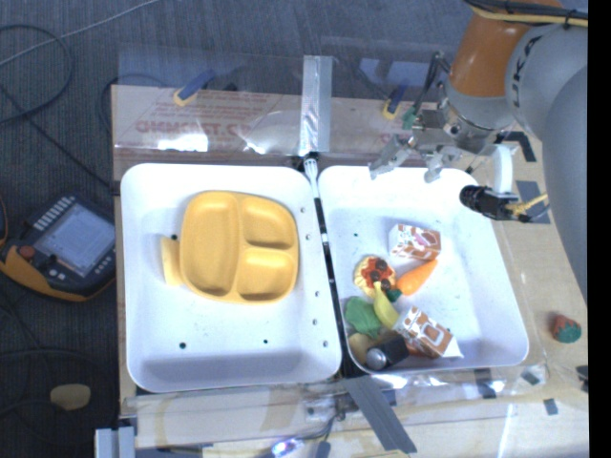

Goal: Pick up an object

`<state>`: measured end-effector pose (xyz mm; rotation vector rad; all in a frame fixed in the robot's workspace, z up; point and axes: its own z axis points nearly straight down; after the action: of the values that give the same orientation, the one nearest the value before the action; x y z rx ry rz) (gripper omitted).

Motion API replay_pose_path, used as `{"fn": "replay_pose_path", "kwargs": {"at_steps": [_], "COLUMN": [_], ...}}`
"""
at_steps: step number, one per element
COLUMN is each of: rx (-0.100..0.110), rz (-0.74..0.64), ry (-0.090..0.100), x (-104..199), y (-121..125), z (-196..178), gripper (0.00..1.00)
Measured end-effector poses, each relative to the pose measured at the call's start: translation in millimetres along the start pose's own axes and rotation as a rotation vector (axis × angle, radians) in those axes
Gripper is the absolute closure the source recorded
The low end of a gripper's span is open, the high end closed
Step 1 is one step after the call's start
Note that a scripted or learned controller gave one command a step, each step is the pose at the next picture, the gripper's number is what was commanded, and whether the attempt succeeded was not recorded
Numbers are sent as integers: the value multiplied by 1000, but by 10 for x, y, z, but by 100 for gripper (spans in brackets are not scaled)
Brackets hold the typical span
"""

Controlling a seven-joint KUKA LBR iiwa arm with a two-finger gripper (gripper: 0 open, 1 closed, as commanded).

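My gripper (pixel 409 163) hangs over the far edge of the right bin (pixel 482 284), its two grey fingers spread apart with nothing between them. Well in front of it lie the objects: a red-and-white packet (pixel 414 242), an orange carrot (pixel 416 277), a round toy with red and dark spots (pixel 373 273), a yellow banana (pixel 384 307), a green piece (pixel 361 315), a second red-and-white packet (pixel 427 333) and a dark grey item (pixel 380 356). They crowd the bin's near-left part.
The left bin (pixel 143 342) holds a yellow divided plate (pixel 237 246). The bins meet along a central rim (pixel 325 256). A handheld pendant (pixel 65 241) lies on the floor at left. A small red and green item (pixel 565 328) sits outside the right bin.
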<state>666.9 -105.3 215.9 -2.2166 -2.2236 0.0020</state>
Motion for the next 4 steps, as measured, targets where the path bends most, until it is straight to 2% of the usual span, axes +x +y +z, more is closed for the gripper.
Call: {"fn": "replay_pose_path", "kwargs": {"at_steps": [1, 2, 3, 4], "rx": [1, -37, -69, -77], "rz": [-47, -108, -199, -202], "ry": [-2, -10, -22, -19], "x": [-418, -543, -616, -586], "y": [-493, -727, -897, -864], "z": [756, 1000, 1044, 904], "gripper": [0, 0, 0, 100]}}
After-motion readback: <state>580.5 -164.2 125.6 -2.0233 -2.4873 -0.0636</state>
